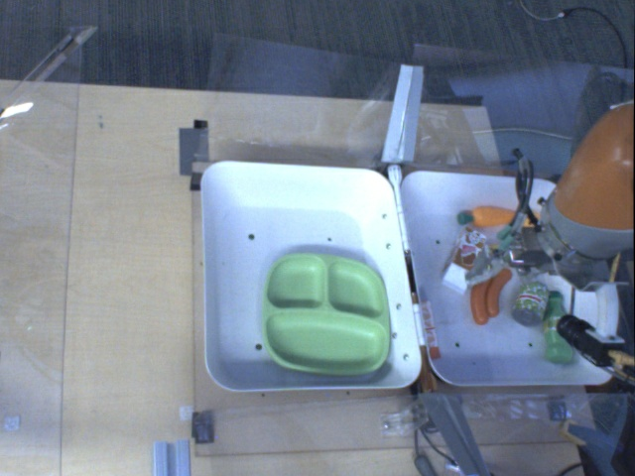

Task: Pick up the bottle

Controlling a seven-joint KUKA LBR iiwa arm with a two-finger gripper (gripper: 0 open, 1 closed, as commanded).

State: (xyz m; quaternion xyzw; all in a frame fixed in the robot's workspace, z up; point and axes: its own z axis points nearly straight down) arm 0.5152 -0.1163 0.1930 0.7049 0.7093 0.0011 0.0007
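The bottle [552,333] looks green with a greyish round top and lies near the front right corner of the right bin [437,350]. My gripper [506,254] hangs low over the middle of that bin, up and to the left of the bottle, among small items. Directly below it lies an orange-red sausage-shaped toy [485,297]. The grey wrist and the orange band [603,172] cover the bin's right side.
An orange carrot-like toy [492,215] and a small red-and-white item [466,253] lie in the right bin's back left part. The left bin [228,266] holds a green divided plate [325,312]. A metal divider [402,117] stands behind the bins.
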